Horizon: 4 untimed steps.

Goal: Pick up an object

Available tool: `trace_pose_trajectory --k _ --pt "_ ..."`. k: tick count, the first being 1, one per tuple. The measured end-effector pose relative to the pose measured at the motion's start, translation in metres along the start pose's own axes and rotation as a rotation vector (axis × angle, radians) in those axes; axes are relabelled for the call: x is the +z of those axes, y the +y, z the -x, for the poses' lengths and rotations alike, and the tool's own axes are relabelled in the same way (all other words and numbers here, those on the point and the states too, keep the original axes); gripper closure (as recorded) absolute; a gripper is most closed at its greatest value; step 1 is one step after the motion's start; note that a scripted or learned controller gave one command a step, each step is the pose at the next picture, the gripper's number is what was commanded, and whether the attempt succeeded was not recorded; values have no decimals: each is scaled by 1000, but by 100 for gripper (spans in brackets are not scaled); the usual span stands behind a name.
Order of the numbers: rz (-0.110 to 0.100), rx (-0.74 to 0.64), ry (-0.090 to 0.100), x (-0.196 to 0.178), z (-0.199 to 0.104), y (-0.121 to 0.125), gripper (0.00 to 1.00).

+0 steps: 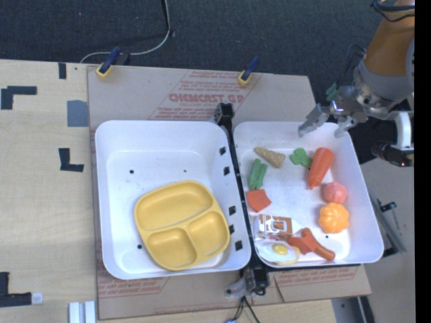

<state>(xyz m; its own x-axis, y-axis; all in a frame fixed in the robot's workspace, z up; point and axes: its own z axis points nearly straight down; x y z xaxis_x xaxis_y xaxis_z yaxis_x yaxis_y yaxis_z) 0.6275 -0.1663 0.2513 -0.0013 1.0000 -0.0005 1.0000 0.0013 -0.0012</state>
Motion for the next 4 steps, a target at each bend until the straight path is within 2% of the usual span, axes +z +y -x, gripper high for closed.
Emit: trace_pose_trajectory --k 1,2,3,4 --pt "-10 -5 4 116 -63 39 0" --pt "0 -1 -1 170 -69 35 0" --pt "0 -1 -1 157 -68 36 100" --pt "1 -2 3 62 -107 -49 100"
